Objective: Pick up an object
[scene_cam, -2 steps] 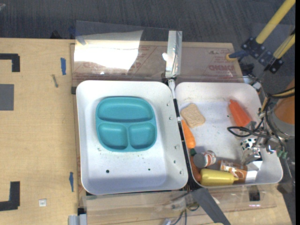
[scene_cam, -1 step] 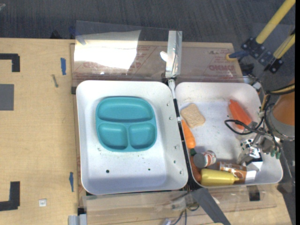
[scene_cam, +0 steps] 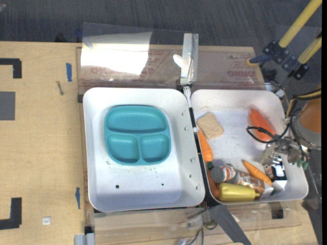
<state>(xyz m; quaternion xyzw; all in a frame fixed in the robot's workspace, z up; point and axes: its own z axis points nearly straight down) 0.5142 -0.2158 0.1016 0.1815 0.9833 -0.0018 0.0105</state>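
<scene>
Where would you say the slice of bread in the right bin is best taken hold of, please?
Grip the bread slice across its two long edges, coming straight down from above. It lies flat on the right bin floor with bare floor above and to its right. Its lower-left corner sits close to a carrot and the bin's left wall, so probably avoid pinching at that corner.

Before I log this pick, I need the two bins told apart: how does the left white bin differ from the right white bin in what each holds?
The left white bin holds one item, a teal divided plate; the right white bin holds several smaller ones, including a slice of bread, orange carrots and a yellow bottle. The grey arm's gripper sits over the right bin, not the left bin. Both are shallow and white.
</scene>
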